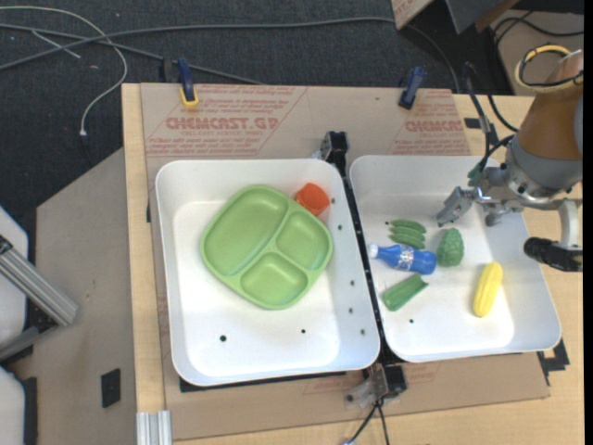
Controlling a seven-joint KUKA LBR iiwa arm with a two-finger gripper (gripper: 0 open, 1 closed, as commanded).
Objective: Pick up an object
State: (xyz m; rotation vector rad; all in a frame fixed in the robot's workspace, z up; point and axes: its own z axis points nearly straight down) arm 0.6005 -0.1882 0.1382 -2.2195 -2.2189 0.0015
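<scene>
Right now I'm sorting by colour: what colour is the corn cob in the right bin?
Yellow: the corn cob, clearest in the camera view.

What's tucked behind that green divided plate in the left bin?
An orange object peeks out at the green plate's far right edge. The plate hides its lower part, so I cannot tell what it is.

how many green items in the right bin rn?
3. A green pea pod at the back, a bumpy round green vegetable to its right, and a smooth green pod nearer the front edge, just below the blue bottle. Nothing looks hidden.
</scene>
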